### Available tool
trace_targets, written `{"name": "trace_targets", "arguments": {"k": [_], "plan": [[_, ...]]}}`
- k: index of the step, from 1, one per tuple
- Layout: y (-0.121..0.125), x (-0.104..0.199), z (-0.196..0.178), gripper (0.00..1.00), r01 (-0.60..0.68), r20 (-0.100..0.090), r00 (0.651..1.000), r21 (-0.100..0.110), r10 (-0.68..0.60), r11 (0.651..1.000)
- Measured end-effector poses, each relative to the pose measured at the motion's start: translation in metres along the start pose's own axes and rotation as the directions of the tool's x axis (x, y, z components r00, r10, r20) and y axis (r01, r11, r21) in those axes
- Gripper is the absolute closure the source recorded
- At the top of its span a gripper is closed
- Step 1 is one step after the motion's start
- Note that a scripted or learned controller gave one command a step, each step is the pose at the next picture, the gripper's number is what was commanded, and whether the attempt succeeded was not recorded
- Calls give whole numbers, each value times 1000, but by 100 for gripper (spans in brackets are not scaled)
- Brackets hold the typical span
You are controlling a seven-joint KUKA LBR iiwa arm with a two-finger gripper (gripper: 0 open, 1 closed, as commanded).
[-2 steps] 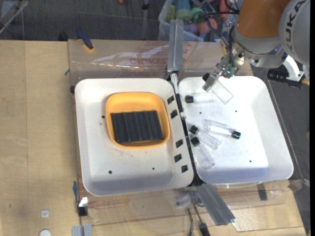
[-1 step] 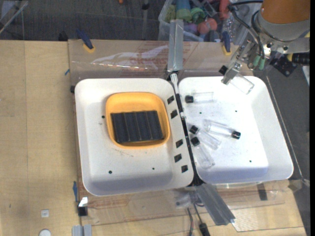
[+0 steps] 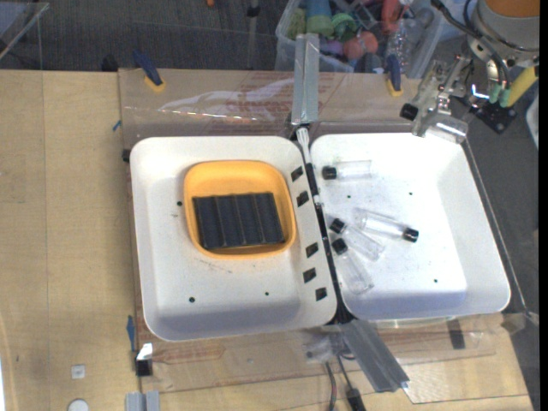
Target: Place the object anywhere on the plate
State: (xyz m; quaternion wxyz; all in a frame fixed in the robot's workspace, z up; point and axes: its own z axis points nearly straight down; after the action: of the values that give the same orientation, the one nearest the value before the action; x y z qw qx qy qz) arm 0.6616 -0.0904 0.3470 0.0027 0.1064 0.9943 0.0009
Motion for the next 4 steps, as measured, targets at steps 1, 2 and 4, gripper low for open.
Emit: {"name": "trace_targets", "arguments": {"k": [1, 2, 4], "plan": [[-72, -8, -62, 100, 89, 0, 996, 1, -89, 996], [-133, -21, -87, 100, 367, 2, 930, 1, -367, 930], [-127, -36, -86, 100, 910, 4, 415, -1, -910, 415]]}}
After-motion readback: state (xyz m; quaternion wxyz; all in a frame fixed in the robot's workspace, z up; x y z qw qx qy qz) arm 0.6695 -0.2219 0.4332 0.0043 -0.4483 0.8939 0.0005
